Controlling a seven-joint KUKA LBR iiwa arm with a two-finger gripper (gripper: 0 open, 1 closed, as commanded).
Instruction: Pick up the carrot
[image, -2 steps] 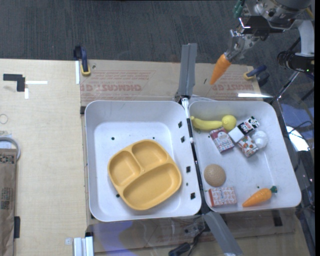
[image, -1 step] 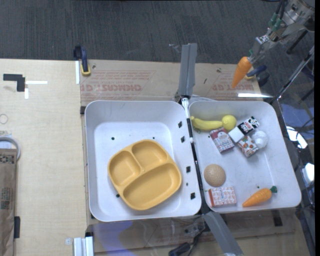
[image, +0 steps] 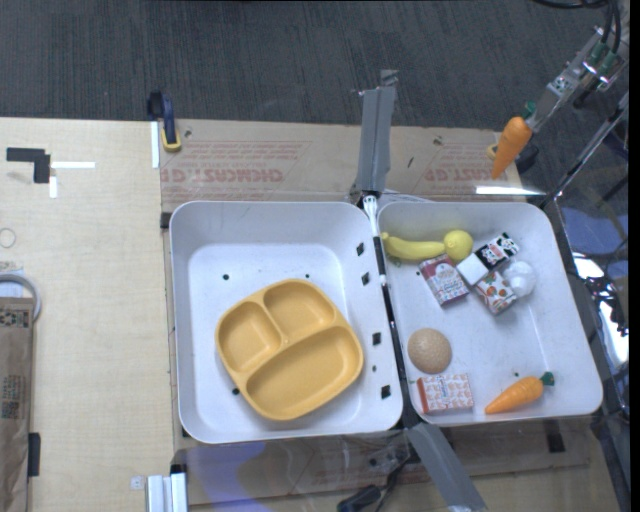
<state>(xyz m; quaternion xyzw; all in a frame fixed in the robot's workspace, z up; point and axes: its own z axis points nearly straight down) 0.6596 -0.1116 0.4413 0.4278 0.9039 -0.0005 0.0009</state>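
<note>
- Left bin: holds one yellow plate with three compartments. The plate lies toward the bin's near right corner. Bare white floor is left along the far and left walls.
- Right bin: holds the small items.
  - Along the far wall lie a banana and a lemon, touching end to end.
  - Just beside them is a cluster of small cartons. Their printing is too small to read.
  - A tan egg-shaped ball sits near the left wall.
  - A flat red-and-white box lies at the near wall. Its label is illegible.
  - A second carrot with a green top lies in the near right corner, just beside the box.
  - The middle of the floor toward the right wall is bare.
- Carrot: seen past the right bin's far right corner, over the cardboard sheet. It is tilted, point down and to the left.
- Gripper: sits at the carrot's upper end, and the two appear to meet. Whether it is closed on the carrot cannot be told at this size.
- Cardboard sheet: runs along the far edge of both bins. It carries red lettering printed upside down, which is not reliably readable.
- Bench: the wooden surface to the left of the bins is largely open.
</note>
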